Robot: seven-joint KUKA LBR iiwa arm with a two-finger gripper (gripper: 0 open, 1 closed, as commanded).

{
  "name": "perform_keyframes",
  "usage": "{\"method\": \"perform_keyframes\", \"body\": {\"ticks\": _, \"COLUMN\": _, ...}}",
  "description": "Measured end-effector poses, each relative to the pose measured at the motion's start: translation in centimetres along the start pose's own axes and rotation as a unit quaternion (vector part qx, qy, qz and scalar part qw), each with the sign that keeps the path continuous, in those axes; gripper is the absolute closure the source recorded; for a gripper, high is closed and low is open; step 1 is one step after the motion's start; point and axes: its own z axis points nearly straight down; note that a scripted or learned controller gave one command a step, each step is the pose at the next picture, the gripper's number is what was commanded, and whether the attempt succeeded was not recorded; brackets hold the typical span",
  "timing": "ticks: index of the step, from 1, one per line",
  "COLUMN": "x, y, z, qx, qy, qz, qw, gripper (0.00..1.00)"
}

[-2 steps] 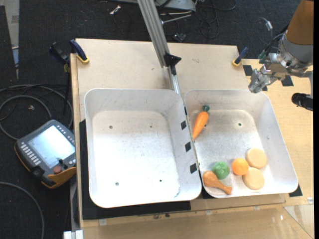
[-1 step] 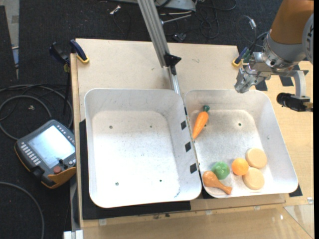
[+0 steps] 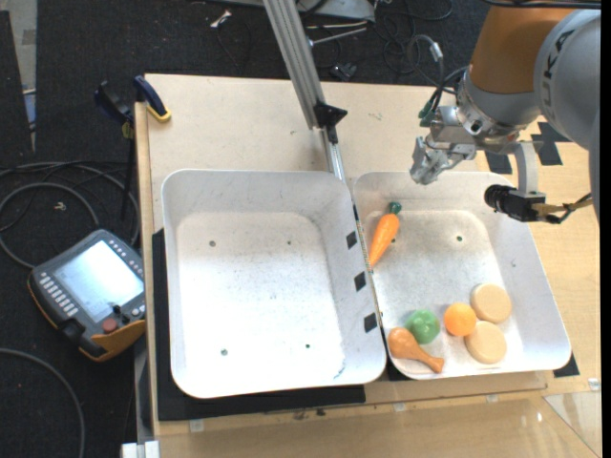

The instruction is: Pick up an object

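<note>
Orange and tan toy foods cluster at the near edge of the right bin (image 3: 535, 299): a drumstick (image 3: 414, 348), green ball (image 3: 422, 325), orange ball (image 3: 459, 320) and two pale rounds. Farther back, a carrot (image 3: 383, 236) lies by the divider. Beyond, the hand (image 3: 427, 168) hovers over the bin's far rim, holding nothing.

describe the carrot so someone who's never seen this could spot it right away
Look in the right bin, the one of the two white bins that holds toy food. The carrot lies alone by that bin's left wall in its far half, apart from the cluster at the near edge. It is the long, tapering orange piece with a green top; the others are round or short.
</note>
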Motion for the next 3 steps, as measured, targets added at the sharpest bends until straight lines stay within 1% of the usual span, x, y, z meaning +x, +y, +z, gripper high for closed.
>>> {"method": "perform_keyframes", "body": {"ticks": 1, "x": 5.2, "y": -0.1, "z": -0.7, "qx": -0.001, "qy": 0.0, "qz": 0.0, "qw": 1.0, "gripper": 1.0}}
{"method": "perform_keyframes", "body": {"ticks": 2, "x": 9.5, "y": -0.2, "z": -0.8, "qx": -0.001, "qy": -0.001, "qz": 0.002, "qw": 1.0, "gripper": 1.0}}
{"method": "perform_keyframes", "body": {"ticks": 3, "x": 15.2, "y": 0.1, "z": 0.4, "qx": 0.0, "qy": 0.0, "qz": 0.0, "qw": 1.0, "gripper": 1.0}}
